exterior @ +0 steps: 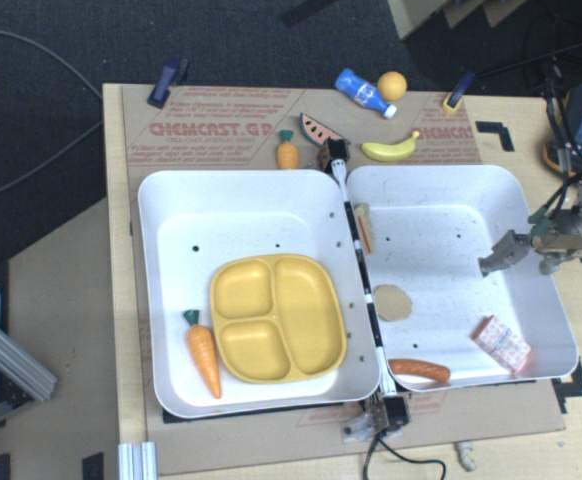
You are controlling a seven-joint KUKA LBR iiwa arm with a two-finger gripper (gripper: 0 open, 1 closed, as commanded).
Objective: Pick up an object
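Note:
My gripper (501, 256) hangs over the right side of the right bin (441, 193), reaching in from the right edge, and I see nothing held in it. Below it, near the bin's front right corner, lies a pink and white packet (501, 343). A tan round disc (393, 303) rests by the bin's left wall. An orange-red sausage (419, 371) lies along the front wall. A thin brown stick (363, 228) sits next to the divider at the back left.
The left bin (171, 208) holds a yellow divided plate (276, 318) and a carrot (203, 358). Behind the bins on the board lie a banana (391, 148), a blue bottle (363, 91), an orange ball (393, 85), a watermelon slice (316, 128) and a small orange fruit (288, 154).

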